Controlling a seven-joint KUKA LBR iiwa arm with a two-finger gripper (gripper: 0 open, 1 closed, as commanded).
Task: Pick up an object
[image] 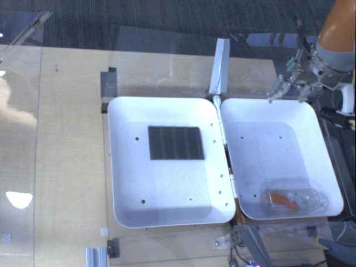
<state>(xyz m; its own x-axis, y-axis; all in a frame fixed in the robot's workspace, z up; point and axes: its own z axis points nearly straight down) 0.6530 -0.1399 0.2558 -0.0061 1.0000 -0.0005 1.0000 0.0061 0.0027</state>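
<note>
Clear plastic object (293, 199) with an orange piece inside it, the only loose item in view, lying in the right bin (250, 127) at its near corner, close to the near wall and toward the outer side. Its long axis runs roughly across the bin, parallel to the near wall. The tool (290, 85) hangs at the far rim of the same bin, by the far outer corner, below the orange band (339, 26) of the arm. Whether its fingers are spread or closed cannot be told at this size, and nothing is seen between them. The object thus lies well apart from the tool, toward the camera along the bin's depth and only slightly to one side. Judged from this layout, the coming move calls for travel across nearly the full depth of the right bin, then a descent over the object. The left bin (128, 193) holds a dark ribbed rectangular pad (176, 143); both bins rest on the wooden surface (67, 149).
</note>
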